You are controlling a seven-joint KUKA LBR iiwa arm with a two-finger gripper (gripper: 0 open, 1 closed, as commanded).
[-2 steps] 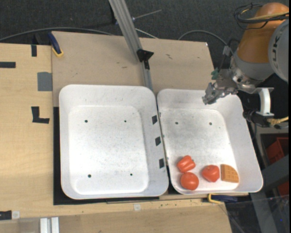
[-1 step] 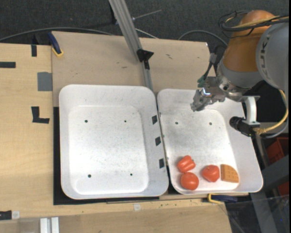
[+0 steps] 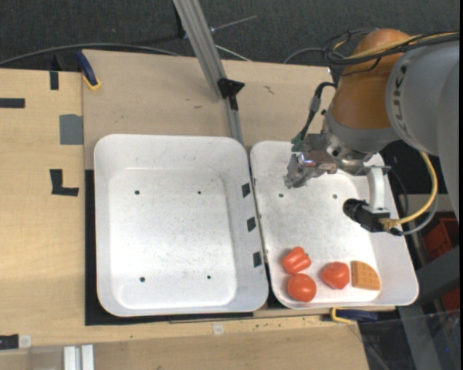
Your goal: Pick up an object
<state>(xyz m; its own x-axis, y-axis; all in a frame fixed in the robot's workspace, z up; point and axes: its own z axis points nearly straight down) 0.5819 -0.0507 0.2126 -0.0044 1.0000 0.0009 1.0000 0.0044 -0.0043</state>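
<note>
The right bin (image 3: 324,206) holds its objects along the near edge: a red pepper-like piece (image 3: 295,260), a round red tomato (image 3: 301,287), another red piece (image 3: 335,274) and a tan waffle-like block (image 3: 364,276). My gripper (image 3: 299,173) hangs over the far left part of this bin, well away from those objects. Nothing shows between its fingers. Whether they are apart or together is too small to tell.
The left bin (image 3: 170,222) lies beside the right one, with black clips (image 3: 252,222) along the shared edge. A slanted metal pole (image 3: 208,52) rises behind the bins. A black cable fitting (image 3: 363,213) juts over the right bin's right side.
</note>
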